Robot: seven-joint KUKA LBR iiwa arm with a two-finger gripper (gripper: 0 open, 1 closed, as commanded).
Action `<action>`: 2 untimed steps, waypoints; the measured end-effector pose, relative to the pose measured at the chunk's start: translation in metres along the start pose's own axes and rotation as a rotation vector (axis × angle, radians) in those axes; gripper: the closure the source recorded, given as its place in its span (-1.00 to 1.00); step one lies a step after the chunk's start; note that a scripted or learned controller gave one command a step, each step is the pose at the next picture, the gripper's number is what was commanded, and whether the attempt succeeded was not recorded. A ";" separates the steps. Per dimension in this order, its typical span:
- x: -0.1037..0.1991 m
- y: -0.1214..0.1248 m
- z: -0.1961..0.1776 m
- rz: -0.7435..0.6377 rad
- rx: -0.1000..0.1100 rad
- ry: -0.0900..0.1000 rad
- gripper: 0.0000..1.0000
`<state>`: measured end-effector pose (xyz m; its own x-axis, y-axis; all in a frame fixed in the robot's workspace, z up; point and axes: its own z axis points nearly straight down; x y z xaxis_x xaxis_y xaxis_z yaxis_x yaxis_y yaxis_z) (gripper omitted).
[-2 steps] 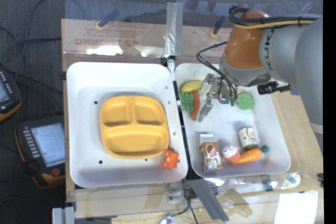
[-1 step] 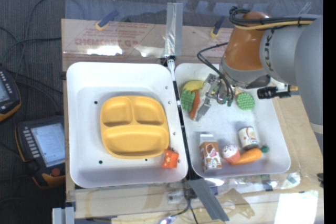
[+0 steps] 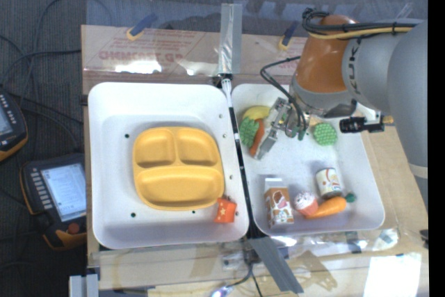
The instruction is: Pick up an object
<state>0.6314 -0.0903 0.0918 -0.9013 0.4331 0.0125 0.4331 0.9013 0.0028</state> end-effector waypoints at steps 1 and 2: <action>-0.008 0.004 -0.001 0.027 0.006 0.019 -1.00; -0.005 -0.009 0.002 0.367 -0.007 -0.023 -1.00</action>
